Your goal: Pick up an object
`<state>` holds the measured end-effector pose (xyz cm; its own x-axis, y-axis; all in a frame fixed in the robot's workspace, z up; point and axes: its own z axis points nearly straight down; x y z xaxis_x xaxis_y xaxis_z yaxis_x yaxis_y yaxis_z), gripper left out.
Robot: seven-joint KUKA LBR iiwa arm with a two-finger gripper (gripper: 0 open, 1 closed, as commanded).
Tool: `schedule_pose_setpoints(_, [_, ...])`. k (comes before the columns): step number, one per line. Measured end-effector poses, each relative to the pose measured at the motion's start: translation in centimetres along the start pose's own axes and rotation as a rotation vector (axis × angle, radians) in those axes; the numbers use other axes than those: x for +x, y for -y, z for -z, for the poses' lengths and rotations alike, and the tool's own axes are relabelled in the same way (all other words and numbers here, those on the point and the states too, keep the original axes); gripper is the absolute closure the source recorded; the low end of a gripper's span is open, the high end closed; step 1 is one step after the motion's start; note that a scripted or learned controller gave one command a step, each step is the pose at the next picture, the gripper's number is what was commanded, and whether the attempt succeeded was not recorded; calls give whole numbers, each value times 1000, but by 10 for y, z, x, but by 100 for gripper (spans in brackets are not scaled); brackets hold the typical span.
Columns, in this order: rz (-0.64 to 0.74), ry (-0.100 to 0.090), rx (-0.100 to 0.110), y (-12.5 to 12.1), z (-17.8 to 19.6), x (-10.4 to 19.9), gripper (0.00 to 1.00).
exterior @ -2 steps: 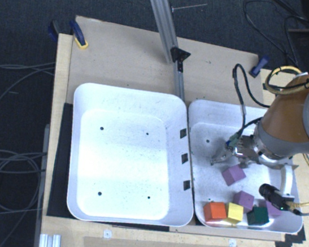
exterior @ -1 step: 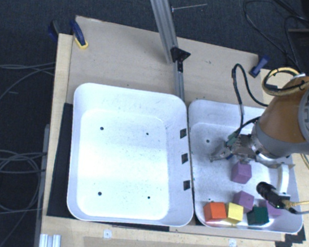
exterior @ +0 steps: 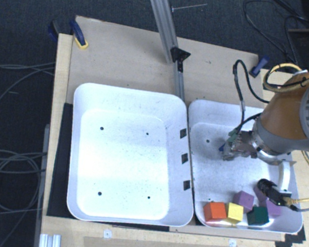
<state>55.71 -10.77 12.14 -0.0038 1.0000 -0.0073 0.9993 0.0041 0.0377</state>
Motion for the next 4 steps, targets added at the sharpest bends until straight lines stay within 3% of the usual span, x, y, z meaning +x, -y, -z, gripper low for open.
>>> schedule_pose_setpoints(1, [-2,-6,30,-2,64,2,100])
schedule_pose_setpoints(2, [-2,-7,32,-4,94,2,100])
schedule_pose_setpoints(4, [3,-9,35,-37,101,110,100])
